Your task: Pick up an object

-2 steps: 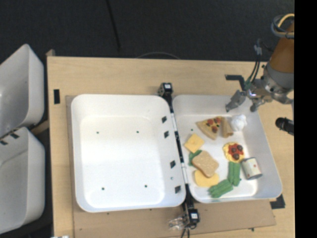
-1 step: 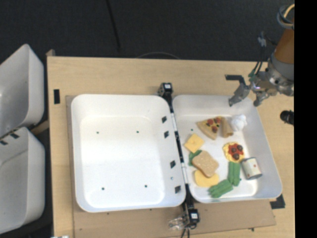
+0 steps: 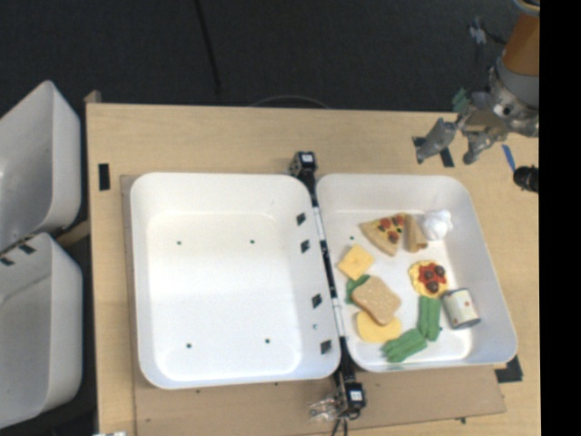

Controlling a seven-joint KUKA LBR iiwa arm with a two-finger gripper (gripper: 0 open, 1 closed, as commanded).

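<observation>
The right bin [image 3: 472,209] holds toy food: a pizza slice [image 3: 385,233], a white lump [image 3: 438,224], a yellow cheese square [image 3: 356,262], a slice of bread [image 3: 376,300], a round yellow piece [image 3: 377,329], a small round pizza [image 3: 428,277], green pods [image 3: 418,331] and a small grey can [image 3: 460,308]. My gripper [image 3: 458,145] hangs above the bench behind the right bin's far right corner, well apart from all of them. Its two fingers are spread, with nothing between them.
The left bin [image 3: 222,280] lies beside the right one, with a black-clipped divider [image 3: 320,271] between them. White moulded shapes [image 3: 32,243] stand off the bench's left edge. Bare wooden bench [image 3: 227,134] runs behind the bins.
</observation>
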